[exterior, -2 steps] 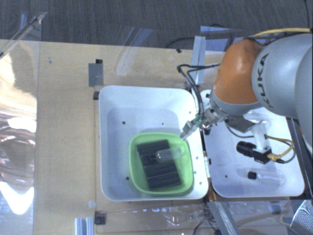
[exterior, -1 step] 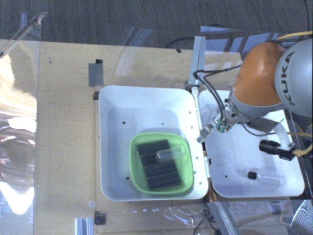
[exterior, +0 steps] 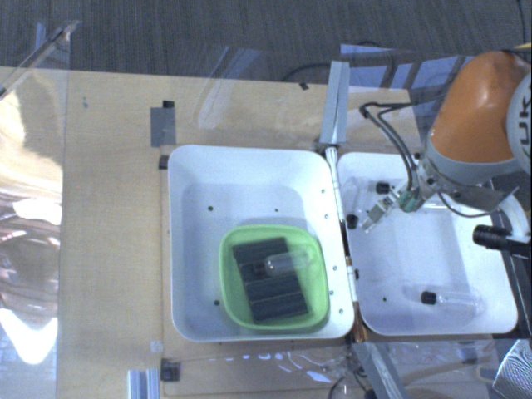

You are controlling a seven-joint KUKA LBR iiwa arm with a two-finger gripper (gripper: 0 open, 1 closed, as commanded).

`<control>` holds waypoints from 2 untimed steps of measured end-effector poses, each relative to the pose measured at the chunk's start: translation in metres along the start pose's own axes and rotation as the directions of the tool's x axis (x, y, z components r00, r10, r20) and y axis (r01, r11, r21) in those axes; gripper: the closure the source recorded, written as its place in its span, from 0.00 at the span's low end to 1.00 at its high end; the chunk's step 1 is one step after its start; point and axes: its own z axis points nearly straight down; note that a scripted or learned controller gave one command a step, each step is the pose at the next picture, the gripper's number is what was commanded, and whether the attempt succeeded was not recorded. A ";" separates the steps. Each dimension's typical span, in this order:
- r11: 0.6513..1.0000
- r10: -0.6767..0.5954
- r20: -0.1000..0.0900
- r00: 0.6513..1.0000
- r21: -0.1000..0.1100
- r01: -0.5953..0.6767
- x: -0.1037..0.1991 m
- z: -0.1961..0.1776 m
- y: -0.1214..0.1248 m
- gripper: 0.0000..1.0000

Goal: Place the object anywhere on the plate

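Note:
A square green plate [exterior: 231, 298] lies in the left bin [exterior: 195, 223], toward its front. On the plate rests a black ribbed block [exterior: 270, 293], and a clear tube [exterior: 287, 263] lies across the block's top. A second clear tube with a black cap [exterior: 449, 299] lies in the front right of the right bin [exterior: 416, 248]. My gripper [exterior: 378, 210] hangs over the back left part of the right bin, close to the wall between the bins, well behind the capped tube. I see nothing held in it.
The orange-banded arm [exterior: 478, 110] covers the right bin's back right corner. A metal bracket [exterior: 336, 106] stands behind the gap between the bins. Cables [exterior: 391, 131] run along the arm. Bare wooden bench [exterior: 100, 248] stretches to the left.

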 end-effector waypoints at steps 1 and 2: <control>1.000 -0.012 0.001 1.000 0.000 0.012 -0.048 -0.001 -0.017 0.00; 1.000 -0.012 -0.003 1.000 0.002 0.012 0.034 -0.003 0.019 0.00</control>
